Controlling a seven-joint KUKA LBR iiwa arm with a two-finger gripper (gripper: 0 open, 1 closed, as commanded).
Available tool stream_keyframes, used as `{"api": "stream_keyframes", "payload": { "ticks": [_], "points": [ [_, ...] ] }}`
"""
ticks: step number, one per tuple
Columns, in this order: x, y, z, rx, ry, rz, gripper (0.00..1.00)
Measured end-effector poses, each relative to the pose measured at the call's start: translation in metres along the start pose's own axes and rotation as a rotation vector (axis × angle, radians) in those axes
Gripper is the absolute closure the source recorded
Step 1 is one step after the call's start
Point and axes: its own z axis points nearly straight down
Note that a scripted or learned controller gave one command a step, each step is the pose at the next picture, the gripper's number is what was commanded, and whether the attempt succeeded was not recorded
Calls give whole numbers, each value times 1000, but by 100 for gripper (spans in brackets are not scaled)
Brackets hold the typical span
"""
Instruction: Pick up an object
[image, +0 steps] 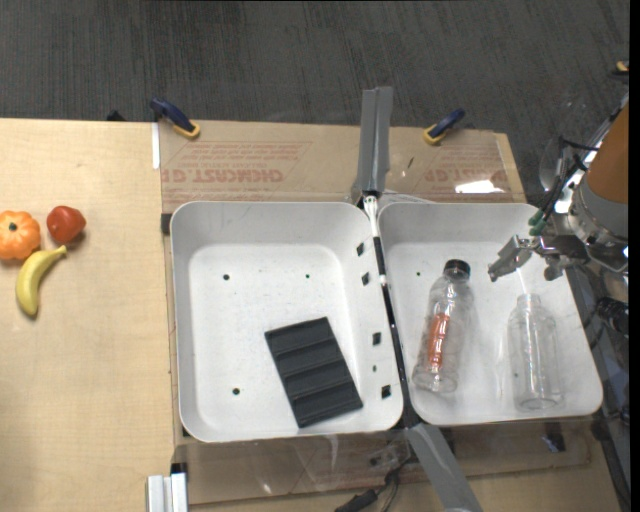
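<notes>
A clear plastic bottle (442, 335) with a black cap and an orange label lies in the right bin (400, 300), near its left side. A second clear, capless bottle (533, 350) lies along the same bin's right side. A black ribbed rectangular block (313, 371) rests in the left bin (200, 330), towards the front. My gripper (527, 267) hangs open over the right bin's far right part, just above the top end of the capless bottle. Nothing is between its fingers.
On the wooden bench at the far left lie an orange (16, 236), a red fruit (65, 224) and a banana (34, 279). Two blue and orange clamps (175, 117) hold cardboard behind the bins. A grey divider bar (374, 150) stands between the bins.
</notes>
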Motion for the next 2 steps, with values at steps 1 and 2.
{"api": "stream_keyframes", "payload": {
  "ticks": [1, 2],
  "points": [
    [17, -14, 0, -1, 0, -247, 0],
    [42, 6, 128, -2, 0, -255, 0]
  ]
}}
